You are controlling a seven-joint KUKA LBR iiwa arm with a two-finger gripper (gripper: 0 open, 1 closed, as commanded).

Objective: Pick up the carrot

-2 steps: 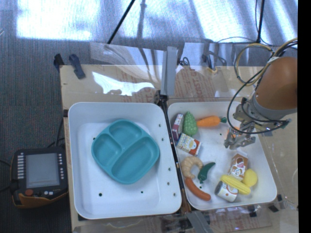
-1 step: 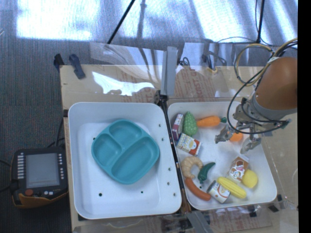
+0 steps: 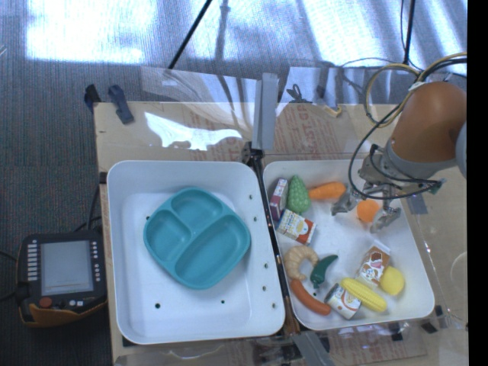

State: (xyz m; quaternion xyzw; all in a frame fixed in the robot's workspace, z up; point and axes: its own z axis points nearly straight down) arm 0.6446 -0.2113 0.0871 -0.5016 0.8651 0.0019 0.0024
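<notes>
The carrot [image 3: 328,191] lies near the back of the right bin [image 3: 415,254], just beside a green leafy vegetable [image 3: 298,194]. To its right the gripper [image 3: 367,210] hangs with fingers spread around a small orange fruit [image 3: 367,210], apart from the carrot. The left bin [image 3: 122,280] bears a teal divided plate [image 3: 197,237].

Left of the pincer [image 3: 365,207], beyond the divider, a teal sectioned plate [image 3: 197,237] lies in the left bin [image 3: 122,204]. Between its fingers sits a small orange fruit [image 3: 367,210]. Just below it a juice carton [image 3: 372,265] leans by a yellow lemon [image 3: 392,280], with a banana [image 3: 364,294] lower still. Down and left lie a green pepper [image 3: 322,268], a croissant [image 3: 300,258] and a sausage [image 3: 309,297]. A handheld controller [image 3: 61,274] rests far left, off the bench.
</notes>
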